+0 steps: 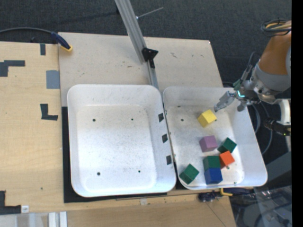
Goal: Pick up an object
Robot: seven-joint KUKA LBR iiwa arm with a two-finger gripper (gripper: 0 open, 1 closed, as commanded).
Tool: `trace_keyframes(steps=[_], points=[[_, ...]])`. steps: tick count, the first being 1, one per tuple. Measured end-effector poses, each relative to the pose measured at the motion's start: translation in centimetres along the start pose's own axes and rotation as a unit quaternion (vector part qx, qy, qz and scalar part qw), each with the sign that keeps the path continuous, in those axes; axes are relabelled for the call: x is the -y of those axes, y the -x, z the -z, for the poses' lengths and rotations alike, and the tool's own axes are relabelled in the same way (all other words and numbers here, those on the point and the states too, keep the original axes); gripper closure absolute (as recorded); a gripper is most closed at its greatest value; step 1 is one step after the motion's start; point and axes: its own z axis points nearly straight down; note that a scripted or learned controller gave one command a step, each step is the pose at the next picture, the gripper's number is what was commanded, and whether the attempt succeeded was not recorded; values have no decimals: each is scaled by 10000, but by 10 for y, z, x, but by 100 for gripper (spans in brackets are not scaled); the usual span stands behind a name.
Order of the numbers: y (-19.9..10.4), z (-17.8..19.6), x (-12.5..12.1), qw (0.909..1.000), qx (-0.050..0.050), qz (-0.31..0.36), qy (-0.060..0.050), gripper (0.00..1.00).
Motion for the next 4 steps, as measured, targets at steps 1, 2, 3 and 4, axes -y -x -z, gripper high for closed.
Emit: trace_keyframes(steps=[1, 2, 3, 4], points=[[0, 3, -1, 10000, 11, 8, 22, 0], [-10, -56, 0, 10000, 2, 8, -7, 0], [-11, -99, -1, 10000, 2, 7, 20, 0], [-12, -87, -1, 10000, 6, 15, 26, 100]])
